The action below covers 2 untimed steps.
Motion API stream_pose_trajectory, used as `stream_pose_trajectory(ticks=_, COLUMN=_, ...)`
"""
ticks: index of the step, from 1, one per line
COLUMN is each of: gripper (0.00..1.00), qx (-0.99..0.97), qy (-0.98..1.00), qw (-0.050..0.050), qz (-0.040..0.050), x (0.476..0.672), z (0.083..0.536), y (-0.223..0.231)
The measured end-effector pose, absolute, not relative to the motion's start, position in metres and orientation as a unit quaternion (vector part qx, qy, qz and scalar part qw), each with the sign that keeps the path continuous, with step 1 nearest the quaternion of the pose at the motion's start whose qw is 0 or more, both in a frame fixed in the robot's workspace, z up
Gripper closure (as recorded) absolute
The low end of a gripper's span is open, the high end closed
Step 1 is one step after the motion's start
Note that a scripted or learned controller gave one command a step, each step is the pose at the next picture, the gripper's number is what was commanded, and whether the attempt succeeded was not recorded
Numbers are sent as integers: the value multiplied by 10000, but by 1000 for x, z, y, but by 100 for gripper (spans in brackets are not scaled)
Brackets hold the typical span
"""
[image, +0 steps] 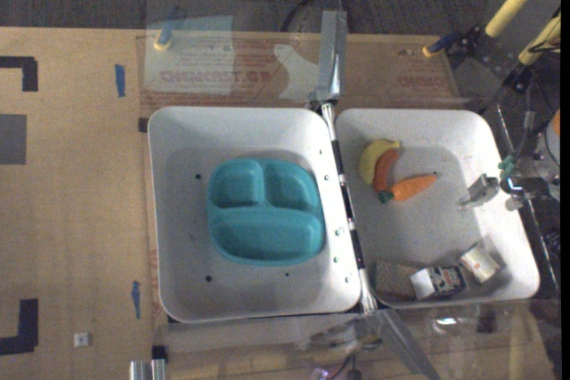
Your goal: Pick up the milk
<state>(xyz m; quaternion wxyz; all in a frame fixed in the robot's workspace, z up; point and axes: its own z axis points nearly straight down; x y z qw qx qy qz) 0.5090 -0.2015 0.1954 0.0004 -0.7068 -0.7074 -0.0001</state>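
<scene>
Camera view, milk (440, 281) near right bin's (419, 125) front, claw (485, 190) above, grip unclear

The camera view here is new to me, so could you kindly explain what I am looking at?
You are looking down at a slant from one fixed camera above a bench. Two shallow white bins sit side by side on it. The left bin holds a teal divided plate. The right bin holds toy food: a yellow banana, a carrot and another orange piece between them, touching both. Along its near wall lie a small milk carton, a white cup-like item and a flat brownish packet. The machine is a robot arm reaching in from the right; its gripper hangs over the right bin's right side, apart from the milk carton it is meant to pick up. Nothing is visibly held.
</scene>
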Motion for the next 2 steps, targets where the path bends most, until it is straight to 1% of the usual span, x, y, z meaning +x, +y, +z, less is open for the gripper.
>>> stream_pose_trajectory(ticks=1, gripper=0, qx=-7991, qy=-6011, qw=-24, qz=-21, x=486, z=87, y=-186)
stream_pose_trajectory(ticks=2, gripper=0, qx=-7996, qy=-6005, qw=-6, qz=2, x=484, z=303, y=-193)
